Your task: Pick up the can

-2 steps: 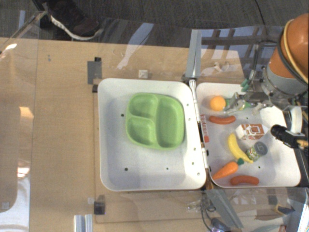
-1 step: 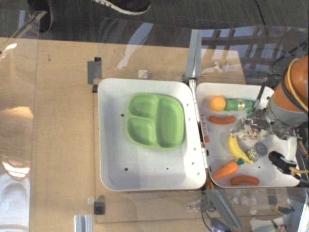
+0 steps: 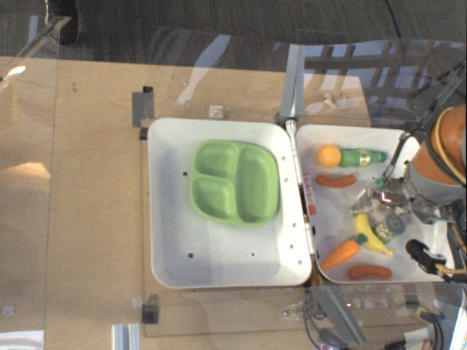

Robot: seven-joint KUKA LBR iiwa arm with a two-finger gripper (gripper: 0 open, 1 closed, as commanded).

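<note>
While my claw (image 3: 379,197) hangs low inside the right bin (image 3: 332,135), I would judge the task barely started: nothing sits lifted, and the can (image 3: 384,230) lies just below and slightly right of my claw tip, on the bin floor, small and partly hidden by my wrist, so I cannot be sure how it is lying. Whether my claw is released or clenched I cannot tell; the metal parts there blur together against the white floor. A banana (image 3: 367,233) lies touching or nearly touching the can on its left, a carrot (image 3: 341,253) further down-left of me, a sausage (image 3: 369,272) lower down, another sausage (image 3: 336,181) up-left of me, and an orange (image 3: 329,156) with a green bottle (image 3: 361,157) above. What is left, as I reckon it, is everything that counts: settling over the can, closing on it cleanly without the banana, and raising it. The left bin with its green tray (image 3: 236,183) lies well off to my left and plays no part.
</note>
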